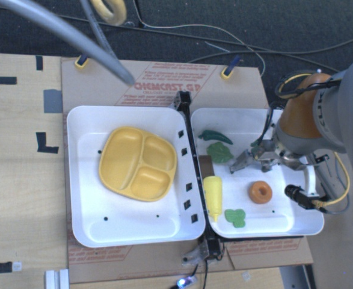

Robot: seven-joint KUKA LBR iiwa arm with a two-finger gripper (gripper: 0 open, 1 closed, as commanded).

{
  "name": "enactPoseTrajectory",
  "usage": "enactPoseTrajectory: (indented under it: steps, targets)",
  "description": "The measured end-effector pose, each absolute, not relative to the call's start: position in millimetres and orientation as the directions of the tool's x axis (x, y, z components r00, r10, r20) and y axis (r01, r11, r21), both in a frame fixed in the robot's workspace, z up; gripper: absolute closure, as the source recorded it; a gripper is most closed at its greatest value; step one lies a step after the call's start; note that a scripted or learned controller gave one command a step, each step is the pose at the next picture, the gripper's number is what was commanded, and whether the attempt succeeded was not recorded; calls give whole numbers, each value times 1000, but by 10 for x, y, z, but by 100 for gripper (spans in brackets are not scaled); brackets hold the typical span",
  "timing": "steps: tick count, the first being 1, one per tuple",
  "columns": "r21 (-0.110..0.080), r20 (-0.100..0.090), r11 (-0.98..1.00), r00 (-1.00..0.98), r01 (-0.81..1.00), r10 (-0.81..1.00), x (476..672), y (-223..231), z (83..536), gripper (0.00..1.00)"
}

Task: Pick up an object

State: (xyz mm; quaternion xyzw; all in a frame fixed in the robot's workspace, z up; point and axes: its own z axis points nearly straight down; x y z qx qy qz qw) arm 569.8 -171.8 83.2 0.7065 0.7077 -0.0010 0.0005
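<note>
The grey two-finger gripper (239,163) hangs low in the right-hand shallow white bin (296,224), its fingers spread and pinching nothing. The nearest candidate, a dark green leafy plastic vegetable (220,153), lies just left of the gripper. The orange ring-shaped toy doughnut (260,192) sits below and right of the gripper, well clear. A good grasp probably means centring the open fingers over the leafy piece, dropping straight down, and closing only once both fingers flank it.
</note>
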Motion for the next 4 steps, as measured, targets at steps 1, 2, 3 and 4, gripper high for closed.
enactPoseTrajectory:
  steps: [1,2,3,4]
  targets:
    - [3,-4,2,-2,1000,1000,5710,-1722,963,100]
    - [3,-1,0,0,1000,1000,5629,-1724,1541,100]
    - [4,-2,1,-1,1000,1000,5555,-1757,2123,100]
    - [4,-1,2,-2,1000,1000,5470,-1716,2661,100]
